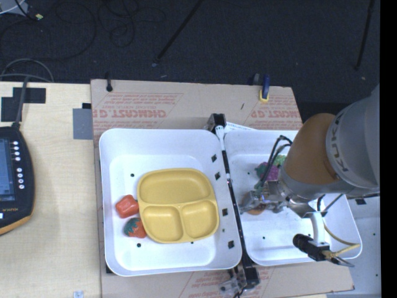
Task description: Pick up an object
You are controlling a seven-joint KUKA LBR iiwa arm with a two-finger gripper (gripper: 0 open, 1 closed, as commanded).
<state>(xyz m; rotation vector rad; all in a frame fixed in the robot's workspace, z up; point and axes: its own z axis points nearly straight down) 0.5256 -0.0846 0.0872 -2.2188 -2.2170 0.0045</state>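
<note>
One hand low in rt bin, purple/green obj just behind.

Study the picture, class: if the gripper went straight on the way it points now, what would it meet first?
The gripper points leftward and down into the right bin. It would probably first meet the small brownish object under its tip, then the bin's floor. Depth is unclear, so it may already be touching.
</note>
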